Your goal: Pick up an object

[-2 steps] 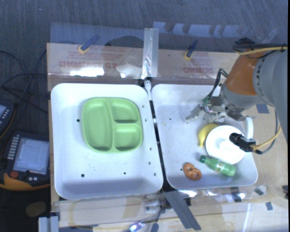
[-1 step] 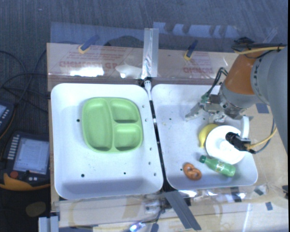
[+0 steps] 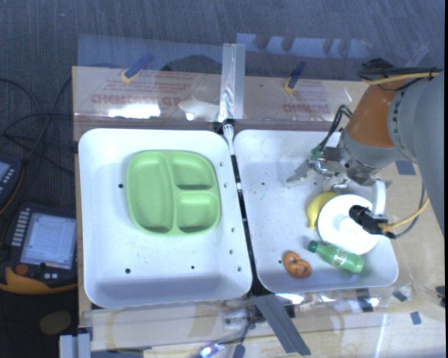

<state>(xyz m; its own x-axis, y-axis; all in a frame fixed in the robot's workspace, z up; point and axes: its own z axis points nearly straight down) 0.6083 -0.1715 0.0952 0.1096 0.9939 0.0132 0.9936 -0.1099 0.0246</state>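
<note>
A green tray (image 3: 173,192) with three compartments is lying flat in the middle of the left bin (image 3: 97,274), well to the left of the divider (image 3: 237,192) where the two bins meet. Just right of that divider, the right bin (image 3: 272,222) is holding everything else, and all of it is crowding toward the side far from the divider.

Low in that bin, nearest the divider among the loose items, an orange-brown pretzel-like piece (image 3: 297,264) is resting on the floor by the near wall. Just right of it a green bottle (image 3: 337,256) is lying on its side, its cap end pointing toward the pretzel piece. Farther from the divider and above the bottle, a yellow item (image 3: 316,207) is peeking out from under the left edge of a white disc (image 3: 345,226), which is touching or overlapping the bottle's upper side.

The gripper (image 3: 305,171) is hovering above the bin floor, up and right of the divider's middle and just above the yellow item. Its two fingers are standing spread apart with nothing between them. The arm (image 3: 403,129), with its orange band (image 3: 372,119), is reaching in from the right, farthest from the divider.
</note>
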